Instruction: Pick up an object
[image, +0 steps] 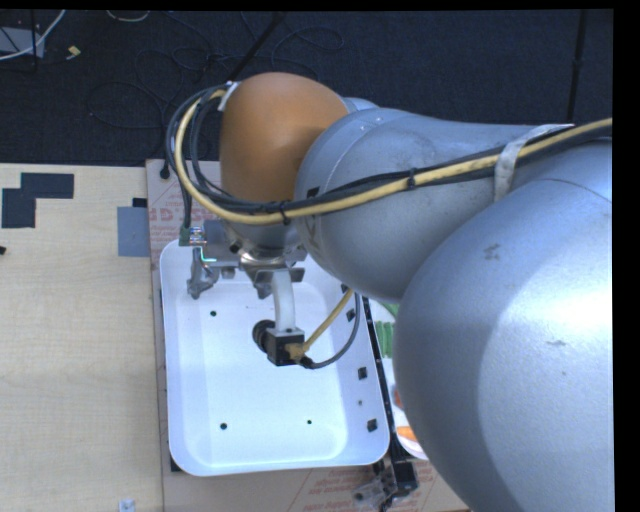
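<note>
Hovering claw (231, 282) over left bin (200, 440), orange thing (408, 437) well apart

White bin (250, 425), grey arm (500, 300) with orange band (270, 130), pale wood-grain bench (70, 350) with dark squares (130, 230).

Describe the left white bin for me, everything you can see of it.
The left bin is a shallow white tray, glossy like plastic, with rounded corners and a raised rim. It lies flat on the bench, over brown board with red print that shows past its near edge. A few small dark dots mark its floor, and black clips sit along its right rim. The gripper hangs over its far end; the arm hides its far right corner.
</note>
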